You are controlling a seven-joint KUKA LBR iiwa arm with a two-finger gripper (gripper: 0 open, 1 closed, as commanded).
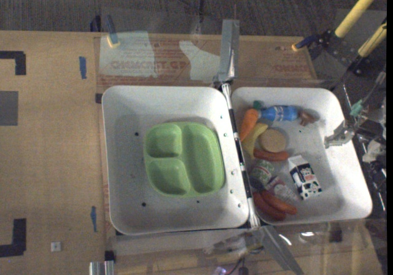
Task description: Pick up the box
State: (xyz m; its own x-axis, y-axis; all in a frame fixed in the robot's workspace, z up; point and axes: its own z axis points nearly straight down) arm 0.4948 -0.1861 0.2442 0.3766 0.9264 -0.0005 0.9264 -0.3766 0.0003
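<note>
two shallow white bins sit side by side on a brown cardboard bench. they look smooth and hard, with round corners.

the left bin (123, 114) holds a green tray (183, 158). the tray is shiny plastic, with soft round corners and three dips in it.

the right bin (344, 188) holds a pile of toy food, mostly on its nine o'clock side. the box (305, 181) is a small carton, white with dark marks. it lies tilted near the middle of this bin, a bit toward six o'clock, apart from the pile.

at nine o'clock from the box is a round can (263, 174) with a green label. two red sausages (274, 204) lie at seven o'clock from the box, long and smooth. a flat tan cookie (273, 140) sits at eleven o'clock from it. past that are an orange carrot (249, 123) and a blue bottle (279, 112) lying on its side.

the gripper (339, 138) is thin grey metal, at the three o'clock edge of the right bin, well apart from the box. i cannot tell if it is wide or pinched. nothing is seen in it.
</note>
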